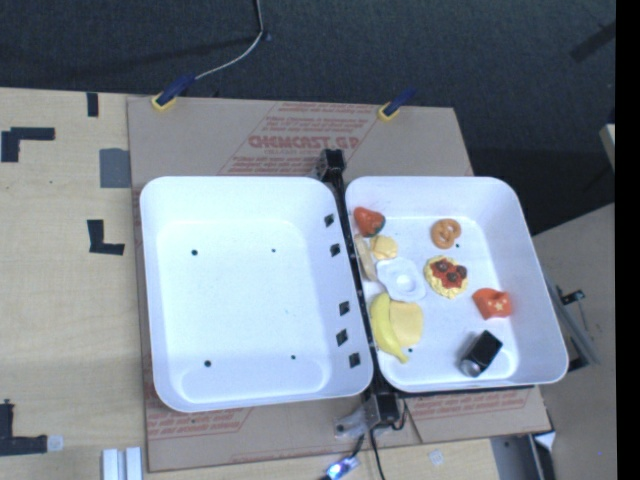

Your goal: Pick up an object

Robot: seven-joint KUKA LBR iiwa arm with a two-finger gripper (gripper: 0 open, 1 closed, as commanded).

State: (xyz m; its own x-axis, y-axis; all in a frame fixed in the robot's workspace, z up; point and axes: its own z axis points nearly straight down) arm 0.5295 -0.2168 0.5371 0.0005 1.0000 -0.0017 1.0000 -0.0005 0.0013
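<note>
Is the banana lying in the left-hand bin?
No. The banana lies in the right-hand bin, close to its inner wall, beside the other small items.

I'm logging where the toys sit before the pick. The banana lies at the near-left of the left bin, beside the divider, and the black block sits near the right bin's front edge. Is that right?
Not quite. The camera view shows the banana at the near-left of the right bin, not the left bin, beside the divider. The black block does sit near the right bin's front edge.
</note>
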